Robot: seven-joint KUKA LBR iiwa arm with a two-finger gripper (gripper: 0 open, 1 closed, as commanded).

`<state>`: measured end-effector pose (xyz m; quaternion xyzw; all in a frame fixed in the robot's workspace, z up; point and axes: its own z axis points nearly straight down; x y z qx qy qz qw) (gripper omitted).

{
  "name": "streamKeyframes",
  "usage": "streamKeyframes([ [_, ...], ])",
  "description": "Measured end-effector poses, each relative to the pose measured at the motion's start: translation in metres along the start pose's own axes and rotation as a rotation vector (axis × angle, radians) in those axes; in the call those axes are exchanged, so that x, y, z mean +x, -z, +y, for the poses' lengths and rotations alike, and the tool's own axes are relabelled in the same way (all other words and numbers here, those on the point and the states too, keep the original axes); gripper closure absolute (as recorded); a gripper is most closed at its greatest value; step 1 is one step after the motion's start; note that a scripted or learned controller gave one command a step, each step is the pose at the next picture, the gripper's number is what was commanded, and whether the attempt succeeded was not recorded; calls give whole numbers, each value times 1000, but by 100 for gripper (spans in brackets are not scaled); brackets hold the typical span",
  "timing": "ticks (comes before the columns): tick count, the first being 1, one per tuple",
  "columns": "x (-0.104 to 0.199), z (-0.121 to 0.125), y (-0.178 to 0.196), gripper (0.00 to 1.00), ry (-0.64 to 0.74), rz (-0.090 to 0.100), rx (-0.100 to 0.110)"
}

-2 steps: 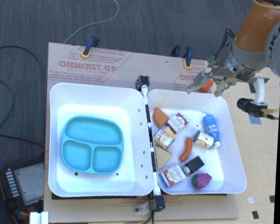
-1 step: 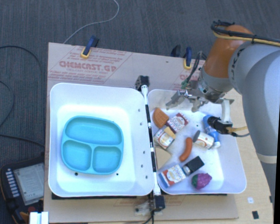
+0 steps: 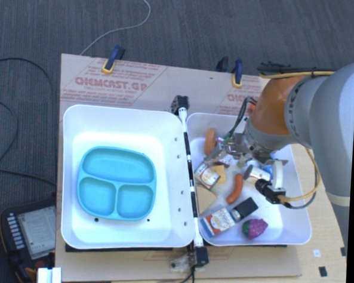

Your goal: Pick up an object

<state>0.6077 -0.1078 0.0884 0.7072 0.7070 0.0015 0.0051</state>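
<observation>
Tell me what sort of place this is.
Probably a robotics lab test bench: a robot arm reaches over two white bins, one with toy food such as a hot dog, on a clamped board.

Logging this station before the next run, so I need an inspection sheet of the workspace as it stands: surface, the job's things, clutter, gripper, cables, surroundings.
Surface: brown board with red print, clamped at its far edge, bearing two white bins.
Job's things: right bin holds two orange sausages, printed packets, a black block, a purple piece; several overlap.
Clutter: left bin holds a blue three-compartment tray.
Gripper: gripper low over the right bin's far pile; finger state cannot be told.
Cables: yellow cable loops off the wrist; white cord and black cables on the floor.
Surroundings: dark carpet; a handheld device at lower left.
</observation>
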Motion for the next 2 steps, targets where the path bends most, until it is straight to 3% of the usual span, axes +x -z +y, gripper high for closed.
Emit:
streamKeyframes([
  [1, 0, 1, 11, 100, -1, 1, -1],
  [2, 63, -49, 97, 100, 2, 5, 10],
])
